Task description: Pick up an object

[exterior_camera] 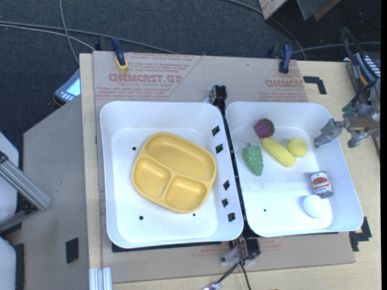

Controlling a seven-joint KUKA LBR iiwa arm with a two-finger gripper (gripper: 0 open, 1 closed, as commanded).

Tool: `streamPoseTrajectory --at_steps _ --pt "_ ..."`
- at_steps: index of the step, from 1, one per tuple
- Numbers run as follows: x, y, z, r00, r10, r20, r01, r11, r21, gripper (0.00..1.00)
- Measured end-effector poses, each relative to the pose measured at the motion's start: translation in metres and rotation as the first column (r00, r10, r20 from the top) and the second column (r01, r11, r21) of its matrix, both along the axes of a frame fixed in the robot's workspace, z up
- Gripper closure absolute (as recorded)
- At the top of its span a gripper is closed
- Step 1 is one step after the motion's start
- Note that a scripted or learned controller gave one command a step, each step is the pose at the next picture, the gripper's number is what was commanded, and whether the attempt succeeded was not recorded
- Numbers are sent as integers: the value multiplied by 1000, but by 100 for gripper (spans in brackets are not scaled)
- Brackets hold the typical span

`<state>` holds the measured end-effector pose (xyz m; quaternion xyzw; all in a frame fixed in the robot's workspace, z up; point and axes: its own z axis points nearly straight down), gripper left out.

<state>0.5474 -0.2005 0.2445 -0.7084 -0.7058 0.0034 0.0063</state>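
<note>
Hovering at the right bin (347, 180) rim: gripper (329, 135), finger state indeterminable, nothing held; approach pending, probably toward lemon (297, 147) or corn (277, 151), requiring descent.

A yellow divided plate (174, 172) lies in the left white bin (115, 125). Blue clamps (119, 53) pin a printed cardboard sheet (193, 74) to the bench (60, 162). Grey cables (66, 17) trail across the dark floor (181, 17).
</note>
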Motion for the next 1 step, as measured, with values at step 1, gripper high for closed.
streamPoseTrajectory --at_steps 1 --pt "3 1 7 1000 4 13 -4 1000 -3 0"
